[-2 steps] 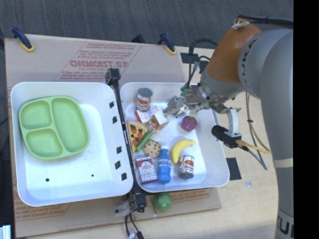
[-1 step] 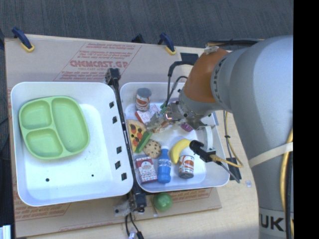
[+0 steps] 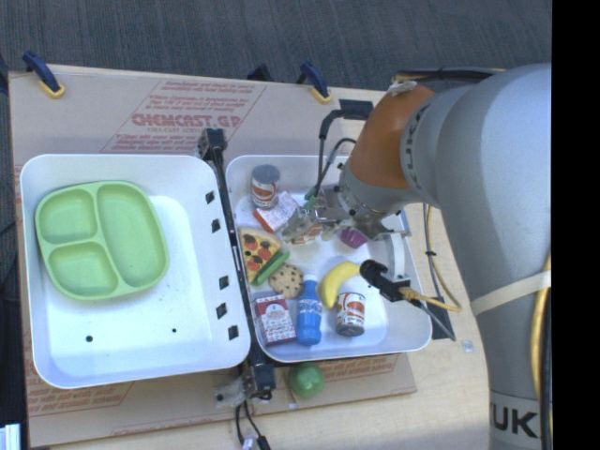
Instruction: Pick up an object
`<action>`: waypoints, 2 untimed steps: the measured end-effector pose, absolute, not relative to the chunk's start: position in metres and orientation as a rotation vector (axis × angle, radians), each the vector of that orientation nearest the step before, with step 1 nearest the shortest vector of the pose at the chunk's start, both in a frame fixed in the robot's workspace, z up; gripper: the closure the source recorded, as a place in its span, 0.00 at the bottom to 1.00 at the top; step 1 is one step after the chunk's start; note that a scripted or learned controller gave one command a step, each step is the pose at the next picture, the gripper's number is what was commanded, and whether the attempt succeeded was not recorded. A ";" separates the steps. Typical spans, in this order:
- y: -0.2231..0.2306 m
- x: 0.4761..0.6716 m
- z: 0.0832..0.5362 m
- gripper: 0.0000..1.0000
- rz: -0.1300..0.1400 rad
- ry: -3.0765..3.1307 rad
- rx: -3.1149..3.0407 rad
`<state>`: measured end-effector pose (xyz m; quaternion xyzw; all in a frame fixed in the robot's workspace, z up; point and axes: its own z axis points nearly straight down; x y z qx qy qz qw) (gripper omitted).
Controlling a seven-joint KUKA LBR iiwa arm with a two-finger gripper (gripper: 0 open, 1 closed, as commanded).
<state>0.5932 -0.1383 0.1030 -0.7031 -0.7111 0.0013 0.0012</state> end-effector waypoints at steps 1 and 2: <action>-0.045 0.611 0.258 1.00 -0.003 -2.230 -2.213; -0.045 0.610 0.267 1.00 0.001 -2.234 -2.207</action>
